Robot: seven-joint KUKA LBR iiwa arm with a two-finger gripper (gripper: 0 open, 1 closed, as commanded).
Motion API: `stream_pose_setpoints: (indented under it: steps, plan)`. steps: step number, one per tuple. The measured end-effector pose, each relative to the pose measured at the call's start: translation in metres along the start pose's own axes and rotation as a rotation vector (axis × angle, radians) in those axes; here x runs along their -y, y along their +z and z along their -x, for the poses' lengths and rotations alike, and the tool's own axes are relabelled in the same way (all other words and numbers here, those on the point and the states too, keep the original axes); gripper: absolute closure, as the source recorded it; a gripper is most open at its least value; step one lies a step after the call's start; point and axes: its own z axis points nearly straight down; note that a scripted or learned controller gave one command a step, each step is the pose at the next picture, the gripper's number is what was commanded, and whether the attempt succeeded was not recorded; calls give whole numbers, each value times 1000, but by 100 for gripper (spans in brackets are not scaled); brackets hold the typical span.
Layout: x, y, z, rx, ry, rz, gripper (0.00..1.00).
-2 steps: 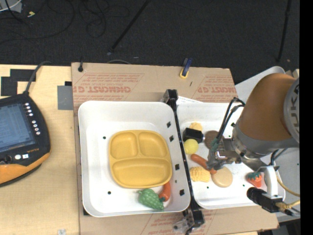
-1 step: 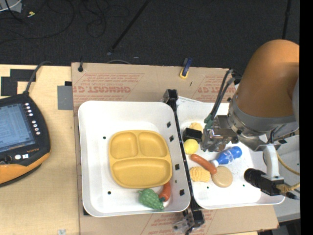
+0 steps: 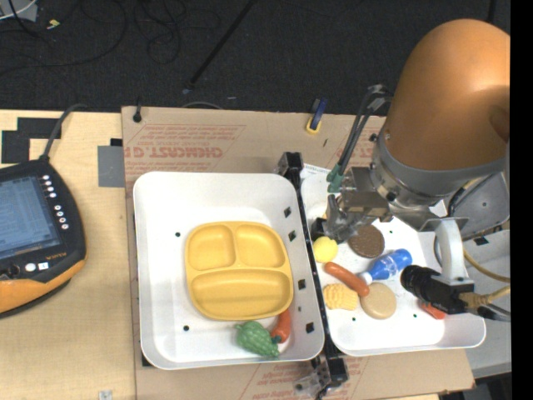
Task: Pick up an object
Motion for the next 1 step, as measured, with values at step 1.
stream_pose_setpoints:
  steps: [1]
  plan:
    - [0, -55, 16, 2, 2, -1, 100]
